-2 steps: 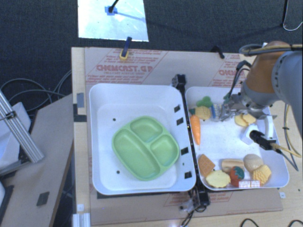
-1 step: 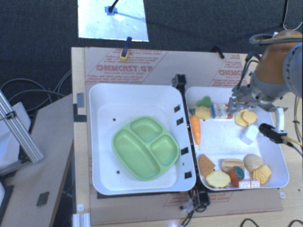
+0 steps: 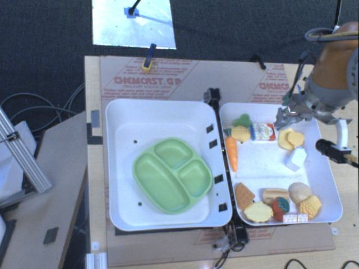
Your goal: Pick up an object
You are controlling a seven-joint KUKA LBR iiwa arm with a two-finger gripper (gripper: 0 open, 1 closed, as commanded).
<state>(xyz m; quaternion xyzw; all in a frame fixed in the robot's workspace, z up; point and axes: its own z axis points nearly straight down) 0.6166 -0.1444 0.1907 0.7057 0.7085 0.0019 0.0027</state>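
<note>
The surface carries 2 shallow white bins side by side. The left bin holds a light green divided plate with 3 compartments, lying near the bin's middle and a little toward its near right corner.

The right bin holds a scatter of toy food. Along its left wall lies an orange carrot, pointing toward the near edge. Near the far left corner sit a green leafy piece and a pale yellow piece just beside it, with a small red, white and blue packet touching the yellow piece on its right. A yellow wedge-like piece lies toward the far right part of the bin, and a white block sits just nearer than it. Along the near edge there is a cluster: a brown cracker-like square, a yellow scalloped piece, a tan bun shape, a red and teal piece, a beige egg shape and a yellow ridged piece at the near right corner.

The gripper hangs over the far edge of the right bin, above and between the packet and the yellow wedge. Nothing can be seen between its fingers; whether they are apart or together I cannot tell.
</note>
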